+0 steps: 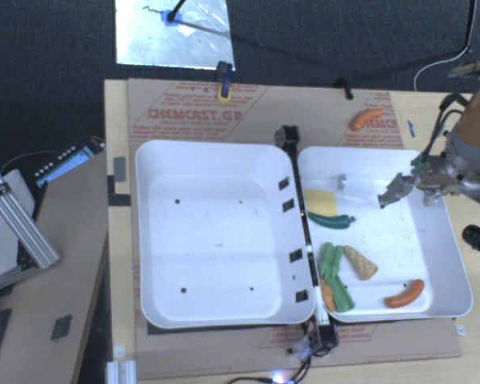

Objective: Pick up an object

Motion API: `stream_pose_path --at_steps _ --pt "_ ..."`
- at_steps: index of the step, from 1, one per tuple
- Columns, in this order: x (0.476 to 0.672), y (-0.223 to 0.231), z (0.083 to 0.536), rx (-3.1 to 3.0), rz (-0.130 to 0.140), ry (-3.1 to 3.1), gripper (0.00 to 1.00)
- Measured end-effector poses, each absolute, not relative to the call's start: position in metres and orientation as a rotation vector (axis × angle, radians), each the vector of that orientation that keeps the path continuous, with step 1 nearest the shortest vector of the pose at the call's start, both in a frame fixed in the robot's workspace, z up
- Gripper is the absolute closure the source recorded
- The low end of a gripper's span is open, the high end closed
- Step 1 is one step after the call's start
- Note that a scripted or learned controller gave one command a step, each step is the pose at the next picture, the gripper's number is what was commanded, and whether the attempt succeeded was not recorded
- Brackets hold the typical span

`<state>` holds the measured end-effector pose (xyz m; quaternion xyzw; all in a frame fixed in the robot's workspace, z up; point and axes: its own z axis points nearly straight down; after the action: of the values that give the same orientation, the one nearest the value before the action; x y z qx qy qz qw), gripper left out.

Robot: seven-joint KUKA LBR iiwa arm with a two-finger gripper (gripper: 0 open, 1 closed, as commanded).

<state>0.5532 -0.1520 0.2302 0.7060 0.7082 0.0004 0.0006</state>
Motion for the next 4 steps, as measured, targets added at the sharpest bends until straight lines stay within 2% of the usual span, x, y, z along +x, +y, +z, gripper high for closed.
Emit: stream_pose_path --at_steps 1,2,3,4 --pt "0.554 -0.152 0.241 2.213 0.005 2.225 1.0" --pt "0.539 -0.123 0.39 2.202 0.017 2.22 1.0" --pt "0.509 -0.092 0.424 2.21 0.008 2.227 1.0" --pt "0.487 -0.075 0.454 2.21 0.007 2.226 1.0"
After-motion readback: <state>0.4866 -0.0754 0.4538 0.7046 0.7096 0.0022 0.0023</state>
